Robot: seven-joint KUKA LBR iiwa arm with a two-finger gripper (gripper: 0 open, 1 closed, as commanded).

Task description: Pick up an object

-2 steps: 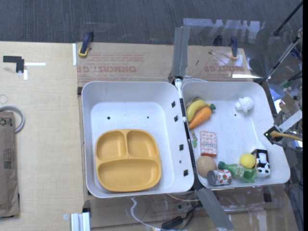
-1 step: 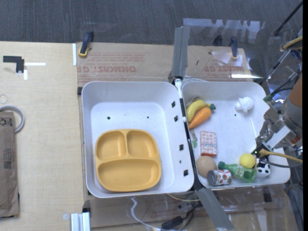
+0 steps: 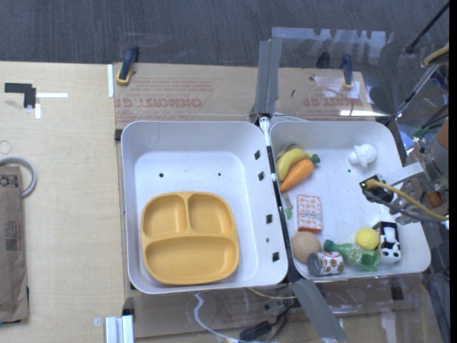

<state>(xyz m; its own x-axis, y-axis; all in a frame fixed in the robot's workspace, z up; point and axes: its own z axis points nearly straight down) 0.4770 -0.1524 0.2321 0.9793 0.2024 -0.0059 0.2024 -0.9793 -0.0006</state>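
The right bin [image 3: 335, 131] holds several things. A banana [image 3: 289, 159] and an orange carrot [image 3: 298, 174] lie at its left wall. A white figure [image 3: 363, 154] sits near the back right. A red-and-white carton [image 3: 309, 213] lies mid-bin. Along the front are a brown ball [image 3: 305, 245], a small can [image 3: 325, 264], a green bottle [image 3: 355, 254], a yellow lemon [image 3: 367, 239] and a black-and-white cow toy [image 3: 389, 240]. My gripper [image 3: 408, 195] hangs over the bin's right edge, above and behind the cow toy, and I see nothing held in it.
A yellow divided plate [image 3: 190, 236] lies in the front of the left bin [image 3: 143, 156]. A grey divider [image 3: 267, 84] runs between the bins at the back. A brown paper bag [image 3: 13, 241] lies on the bench at far left.
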